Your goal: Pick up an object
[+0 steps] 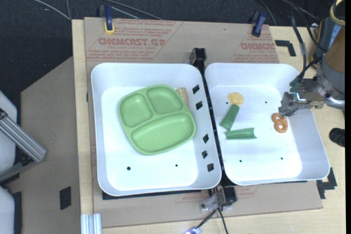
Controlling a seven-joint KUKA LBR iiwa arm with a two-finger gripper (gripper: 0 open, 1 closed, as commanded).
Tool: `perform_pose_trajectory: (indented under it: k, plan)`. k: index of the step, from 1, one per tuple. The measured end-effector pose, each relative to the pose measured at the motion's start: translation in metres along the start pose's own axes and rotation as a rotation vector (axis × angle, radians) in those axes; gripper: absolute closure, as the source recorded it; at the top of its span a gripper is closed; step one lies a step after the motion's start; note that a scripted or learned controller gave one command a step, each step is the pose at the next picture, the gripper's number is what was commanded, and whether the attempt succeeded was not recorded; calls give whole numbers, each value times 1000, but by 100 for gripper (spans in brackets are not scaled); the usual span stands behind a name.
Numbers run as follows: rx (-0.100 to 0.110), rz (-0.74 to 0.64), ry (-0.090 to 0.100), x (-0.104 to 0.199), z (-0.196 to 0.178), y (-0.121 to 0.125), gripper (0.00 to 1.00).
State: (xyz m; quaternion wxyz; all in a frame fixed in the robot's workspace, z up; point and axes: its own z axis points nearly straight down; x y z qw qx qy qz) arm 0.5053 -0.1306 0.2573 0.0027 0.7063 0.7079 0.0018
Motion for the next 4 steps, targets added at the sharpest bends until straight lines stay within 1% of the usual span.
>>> perform_pose_trajectory:
  k: [1, 2, 3, 4]
  plan:
    - [4, -5, 3, 54, -4, 15, 100]
    - [4, -2, 2, 101, -8, 35, 100]
    - [4, -3, 2, 141, -6, 56, 100]
    - [3, -3, 3, 189, -6, 83, 100]
